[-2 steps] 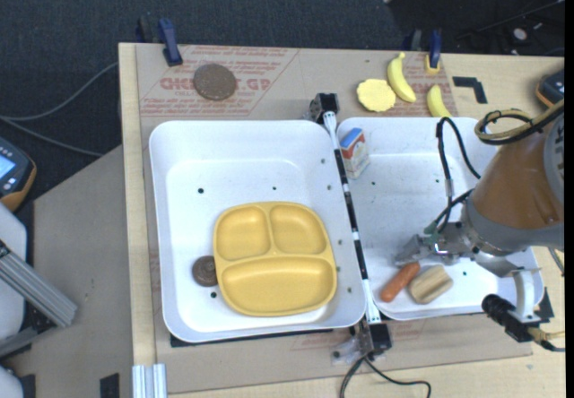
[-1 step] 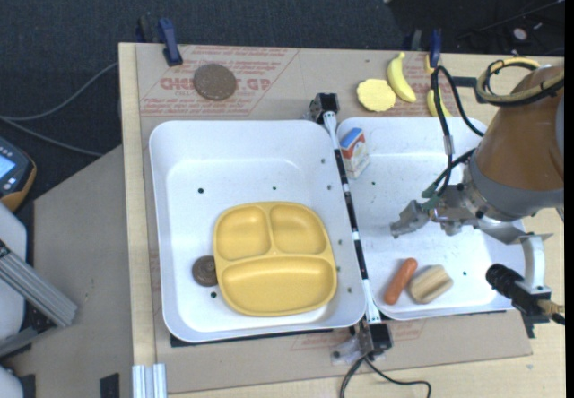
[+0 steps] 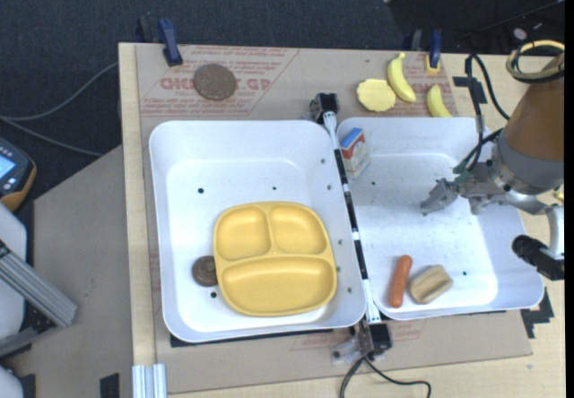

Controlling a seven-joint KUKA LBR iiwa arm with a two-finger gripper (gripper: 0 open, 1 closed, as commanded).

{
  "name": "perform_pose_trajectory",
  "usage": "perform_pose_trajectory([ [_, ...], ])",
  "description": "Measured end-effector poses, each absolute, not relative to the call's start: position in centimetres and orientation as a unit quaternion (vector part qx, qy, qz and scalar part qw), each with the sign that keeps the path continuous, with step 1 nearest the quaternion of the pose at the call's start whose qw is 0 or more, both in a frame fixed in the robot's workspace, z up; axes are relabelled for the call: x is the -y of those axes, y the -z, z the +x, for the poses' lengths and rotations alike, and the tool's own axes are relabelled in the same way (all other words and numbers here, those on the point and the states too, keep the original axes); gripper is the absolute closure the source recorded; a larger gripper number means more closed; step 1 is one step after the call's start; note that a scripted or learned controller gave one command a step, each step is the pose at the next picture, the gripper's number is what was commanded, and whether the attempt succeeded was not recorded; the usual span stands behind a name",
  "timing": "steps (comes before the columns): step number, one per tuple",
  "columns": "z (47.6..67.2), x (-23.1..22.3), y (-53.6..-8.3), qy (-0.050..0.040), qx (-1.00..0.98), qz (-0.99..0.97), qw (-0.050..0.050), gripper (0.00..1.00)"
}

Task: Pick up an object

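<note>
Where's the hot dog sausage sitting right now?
The sausage lies in the right bin, near its front-left corner, close beside the bread roll on its right.

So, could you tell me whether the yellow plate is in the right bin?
No, the yellow plate lies in the left bin, beside a brown disc.
</note>
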State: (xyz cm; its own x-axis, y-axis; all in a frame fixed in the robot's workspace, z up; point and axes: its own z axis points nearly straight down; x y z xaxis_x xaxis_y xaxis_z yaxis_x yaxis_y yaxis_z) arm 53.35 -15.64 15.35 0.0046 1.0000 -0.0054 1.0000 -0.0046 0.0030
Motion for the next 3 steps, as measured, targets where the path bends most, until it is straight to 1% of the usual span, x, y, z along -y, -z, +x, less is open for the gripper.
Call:
perform_pose_trajectory([
  [1,47.7,10.2,-15.3,0.0008,-0.708,0.706,-0.004,0.00],
  [2,47.8,9.0,-10.2,0.0014,-0.707,0.707,-0.003,0.00],
  [3,47.8,9.6,-8.3,0.0009,-0.707,0.707,-0.002,0.00],
])
